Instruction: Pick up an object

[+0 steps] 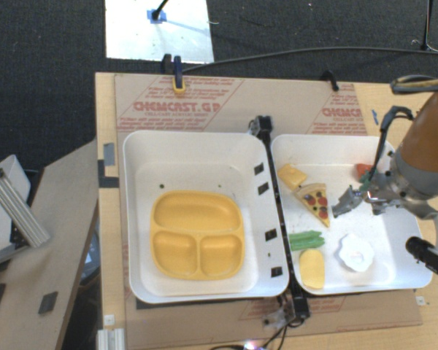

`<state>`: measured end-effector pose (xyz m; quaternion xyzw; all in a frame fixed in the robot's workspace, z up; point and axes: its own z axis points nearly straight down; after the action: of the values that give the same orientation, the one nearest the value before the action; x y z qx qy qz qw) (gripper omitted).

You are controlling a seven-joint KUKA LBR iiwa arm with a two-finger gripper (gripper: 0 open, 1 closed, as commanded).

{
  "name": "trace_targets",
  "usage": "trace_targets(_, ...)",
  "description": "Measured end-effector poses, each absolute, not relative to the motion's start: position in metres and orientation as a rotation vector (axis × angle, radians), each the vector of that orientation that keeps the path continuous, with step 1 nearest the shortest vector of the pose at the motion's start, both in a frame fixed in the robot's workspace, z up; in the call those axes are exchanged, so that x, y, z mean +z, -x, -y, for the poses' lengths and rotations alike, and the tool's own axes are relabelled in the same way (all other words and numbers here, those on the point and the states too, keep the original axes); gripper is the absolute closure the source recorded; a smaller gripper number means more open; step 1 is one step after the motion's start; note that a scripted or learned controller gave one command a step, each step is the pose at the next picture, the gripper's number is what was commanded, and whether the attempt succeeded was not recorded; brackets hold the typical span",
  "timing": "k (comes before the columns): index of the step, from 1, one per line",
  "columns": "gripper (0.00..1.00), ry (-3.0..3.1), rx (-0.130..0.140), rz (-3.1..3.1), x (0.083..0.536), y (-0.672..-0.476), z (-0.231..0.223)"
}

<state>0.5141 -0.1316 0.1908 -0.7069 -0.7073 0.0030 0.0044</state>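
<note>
The right bin (394, 272) has bare white floor along its 12 o'clock wall and its 3 o'clock side. The gripper (348, 200) reaches in from 3 o'clock and hangs over the bin's middle, its grey fingers (344, 202) pointing toward 9 o'clock; how far apart they stand I cannot tell, and nothing shows between them.

Just at 9 o'clock of the fingers lies a pizza slice (314, 198), with a yellow wedge (292, 175) at its 11 o'clock near the divider. A green strip (306, 239) and a yellow oval piece (312, 267) sit toward 6 o'clock, a white round piece (356, 253) beside them. A red piece (363, 170) shows at 1 o'clock, partly behind the arm.

The left bin (146, 166) carries a yellow 3-compartment plate (198, 233). Both bins rest on a brown board (204, 100) on the table.
</note>
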Motion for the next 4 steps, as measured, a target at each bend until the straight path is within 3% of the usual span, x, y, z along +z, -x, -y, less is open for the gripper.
trace_targets(1,0.00,2.218,-0.001,2.226,0.196,-0.517,0.131)
trace_targets(3,0.00,2.218,0.001,2.222,0.090,-0.527,0.129)
trace_targets(4,1.00,2.221,-0.002,2.225,0.103,-0.528,0.129)
